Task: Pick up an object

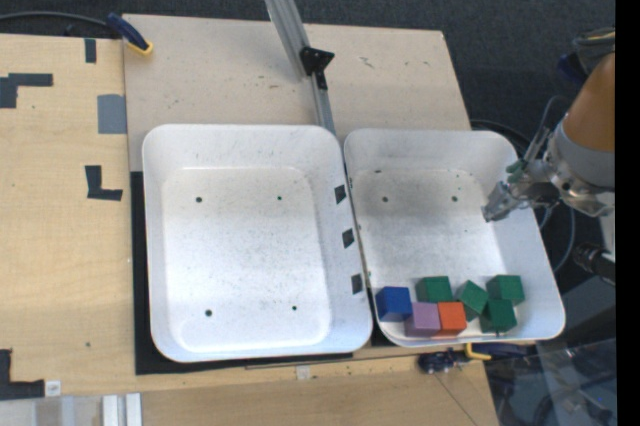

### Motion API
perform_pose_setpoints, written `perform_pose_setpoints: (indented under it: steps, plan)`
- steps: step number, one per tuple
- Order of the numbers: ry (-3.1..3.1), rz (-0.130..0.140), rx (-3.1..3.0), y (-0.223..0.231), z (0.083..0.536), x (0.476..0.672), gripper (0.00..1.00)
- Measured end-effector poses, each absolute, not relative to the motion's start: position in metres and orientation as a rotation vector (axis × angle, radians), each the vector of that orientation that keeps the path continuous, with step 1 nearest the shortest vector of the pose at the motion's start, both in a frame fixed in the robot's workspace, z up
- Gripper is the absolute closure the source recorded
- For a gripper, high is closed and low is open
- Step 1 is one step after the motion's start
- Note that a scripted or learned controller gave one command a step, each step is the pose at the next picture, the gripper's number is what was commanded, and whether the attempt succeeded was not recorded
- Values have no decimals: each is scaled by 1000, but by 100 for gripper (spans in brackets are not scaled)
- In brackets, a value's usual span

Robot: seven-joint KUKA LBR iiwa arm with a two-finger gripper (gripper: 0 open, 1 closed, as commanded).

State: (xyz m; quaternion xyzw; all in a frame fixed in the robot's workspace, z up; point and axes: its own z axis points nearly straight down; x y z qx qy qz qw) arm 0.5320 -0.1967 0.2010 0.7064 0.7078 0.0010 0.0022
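Observation:
Several small blocks cluster at the near edge of the right bin (420,214): a blue block (394,301), a purple block (426,317), an orange block (452,316) and green blocks (434,289) (472,295) (506,288) (499,315). My gripper (503,199) hangs over the right side of that bin, well behind the blocks, on the grey arm with the orange band (597,109). Nothing shows between its fingers.
The left bin (240,244) sits beside the right one. A slanted metal rail (285,9) crosses the bench from the top down to the gap between the bins. A blue and yellow clamp (130,32) lies at the bench's far left corner.

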Motion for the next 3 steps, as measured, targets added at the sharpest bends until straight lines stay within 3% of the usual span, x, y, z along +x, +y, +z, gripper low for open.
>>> perform_pose_setpoints:
  steps: [1, 3]
  plan:
    - [2221, 2, 2218, -197, 229, 533, 100]
    - [2231, 1, 2215, -86, 211, 543, 100]
